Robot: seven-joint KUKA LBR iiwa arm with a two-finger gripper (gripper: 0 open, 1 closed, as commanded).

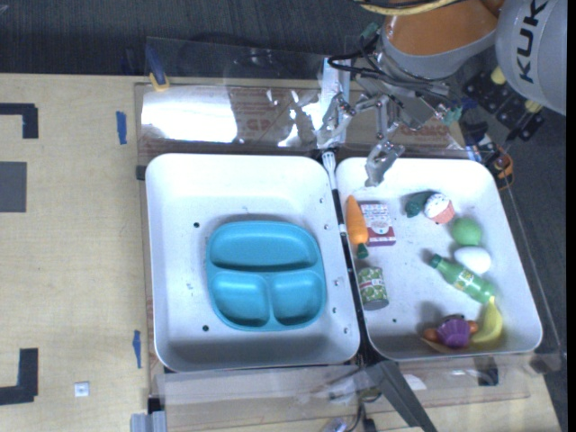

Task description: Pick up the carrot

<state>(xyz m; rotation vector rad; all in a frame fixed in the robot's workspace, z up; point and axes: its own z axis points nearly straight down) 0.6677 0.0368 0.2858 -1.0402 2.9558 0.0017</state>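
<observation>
We saw the end effector (378, 162) empty, fingers slightly parted, above the carrot (357, 220); it should drop straight down, straddling it, clear of the bin wall (340, 207).

Bins: two shallow white plastic bins (171, 241), smooth, slightly glossy
Tray: blue three-compartment plastic tray (265, 273), satin
Bench: pale wooden bench top (67, 268), matt
Carrot: small orange plastic-looking carrot (357, 220), smooth

Arm (468, 16) cropped at top edge
</observation>
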